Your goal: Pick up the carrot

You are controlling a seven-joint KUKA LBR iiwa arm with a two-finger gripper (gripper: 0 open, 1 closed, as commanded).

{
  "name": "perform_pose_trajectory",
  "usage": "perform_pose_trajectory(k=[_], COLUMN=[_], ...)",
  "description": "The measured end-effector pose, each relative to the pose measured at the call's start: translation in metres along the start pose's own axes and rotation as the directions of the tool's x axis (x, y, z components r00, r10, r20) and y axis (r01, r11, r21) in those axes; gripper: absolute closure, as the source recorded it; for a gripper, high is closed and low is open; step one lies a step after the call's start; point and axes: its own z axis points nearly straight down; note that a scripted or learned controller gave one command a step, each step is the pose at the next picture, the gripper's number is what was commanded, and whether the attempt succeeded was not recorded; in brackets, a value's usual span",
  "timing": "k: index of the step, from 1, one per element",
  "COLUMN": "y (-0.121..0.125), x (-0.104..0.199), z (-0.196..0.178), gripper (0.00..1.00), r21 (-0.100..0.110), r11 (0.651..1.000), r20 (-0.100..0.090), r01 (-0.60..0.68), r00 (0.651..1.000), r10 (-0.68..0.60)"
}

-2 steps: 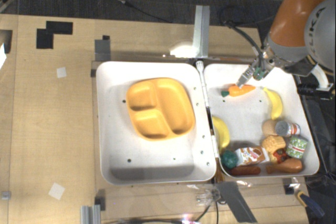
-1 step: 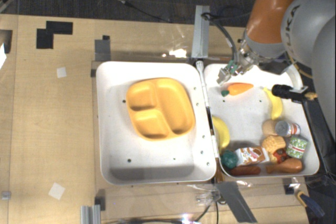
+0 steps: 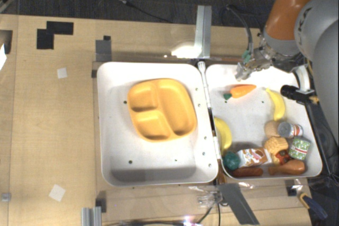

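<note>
Carrot (image 3: 242,91) is what we find lying on its side near the back wall of the right bin (image 3: 249,125), its green top pointing left, well apart from the banana (image 3: 276,105) and the clutter at the front. We see the gripper (image 3: 250,66) poised just above and behind it, not touching, and we cannot tell how it is set.

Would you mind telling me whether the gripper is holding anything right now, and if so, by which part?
Nothing is held. The gripper hovers above the carrot, which lies apart from it on the right bin floor.
</note>
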Motion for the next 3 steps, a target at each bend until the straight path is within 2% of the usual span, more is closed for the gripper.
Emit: perform_pose_trajectory(k=[1,2,3], y=[0.001,-0.011,-0.031], x=[0.001,-0.005,-0.026], z=[-0.001,0.066,0.074], gripper=[0.00,0.00,0.00], r21=[-0.001,-0.019,-0.002], r11=[1.000,0.990,0.994], r20=[0.000,0.008,0.001], r01=[0.002,-0.141,-0.112], r00=[1.000,0.990,0.994], r10=[-0.002,0.142,0.112])
